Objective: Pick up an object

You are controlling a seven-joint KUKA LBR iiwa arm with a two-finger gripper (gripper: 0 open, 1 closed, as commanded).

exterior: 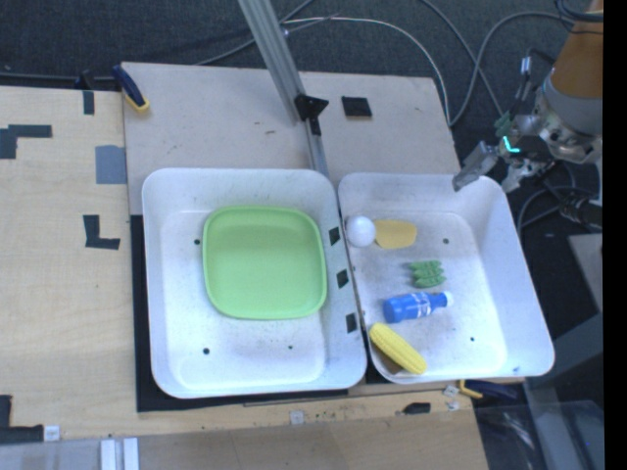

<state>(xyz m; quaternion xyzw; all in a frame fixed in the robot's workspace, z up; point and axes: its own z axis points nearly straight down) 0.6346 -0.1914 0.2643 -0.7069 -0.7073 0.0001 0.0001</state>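
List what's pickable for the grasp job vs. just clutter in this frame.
Job:
pincer
white ball
yellow slice
green toy
blue bottle
corn cob
green plate

Lying about:
yellow-handled clamp
metal pole
cables

Green plate [265, 262] in L bin [176, 194]; corn [398, 349], bottle [415, 306] in R bin [509, 292].
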